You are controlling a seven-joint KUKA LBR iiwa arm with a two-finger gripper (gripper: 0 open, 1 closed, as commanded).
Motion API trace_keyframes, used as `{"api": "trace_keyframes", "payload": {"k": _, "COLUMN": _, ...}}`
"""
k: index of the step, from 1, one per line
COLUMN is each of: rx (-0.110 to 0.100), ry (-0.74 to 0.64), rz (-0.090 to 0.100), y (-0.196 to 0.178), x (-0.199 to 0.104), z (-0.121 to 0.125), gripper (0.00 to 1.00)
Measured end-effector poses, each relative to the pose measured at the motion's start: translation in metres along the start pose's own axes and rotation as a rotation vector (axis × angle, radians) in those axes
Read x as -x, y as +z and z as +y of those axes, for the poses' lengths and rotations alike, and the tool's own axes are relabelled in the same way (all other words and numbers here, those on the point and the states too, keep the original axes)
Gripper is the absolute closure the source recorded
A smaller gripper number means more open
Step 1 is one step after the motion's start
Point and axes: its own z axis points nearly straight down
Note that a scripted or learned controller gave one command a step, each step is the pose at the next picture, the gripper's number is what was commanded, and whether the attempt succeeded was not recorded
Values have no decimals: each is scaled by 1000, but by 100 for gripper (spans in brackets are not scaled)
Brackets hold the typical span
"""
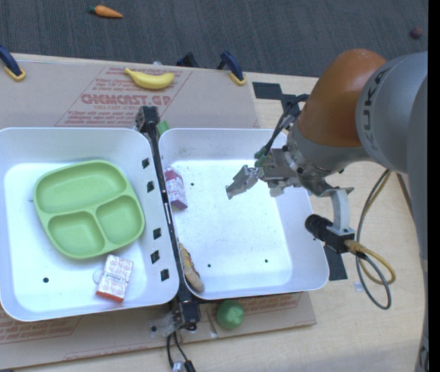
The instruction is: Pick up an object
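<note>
Camera view: two white bins (3,208), one green tray (88,206), one claw (239,184).

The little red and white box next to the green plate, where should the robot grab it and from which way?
Probably from straight above, pinching across its two long sides. The red and white box lies flat on the left bin's floor, so its sides are what stick up. The green plate sits close above it, so the fingers are best placed clear of that rim. The gripper hangs over the right bin.
</note>
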Motion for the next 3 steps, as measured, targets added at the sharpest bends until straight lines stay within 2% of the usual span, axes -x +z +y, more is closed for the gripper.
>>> {"api": "trace_keyframes", "payload": {"k": 1, "rx": -2, "ry": -1, "rz": -1, "y": 78, "x": 54, "z": 9, "gripper": 0}}
{"api": "trace_keyframes", "payload": {"k": 2, "rx": 3, "ry": -1, "rz": 0, "y": 62, "x": 79, "z": 80, "gripper": 0}}
{"api": "trace_keyframes", "payload": {"k": 3, "rx": 4, "ry": 0, "rz": 1, "y": 34, "x": 81, "z": 114, "gripper": 0}}
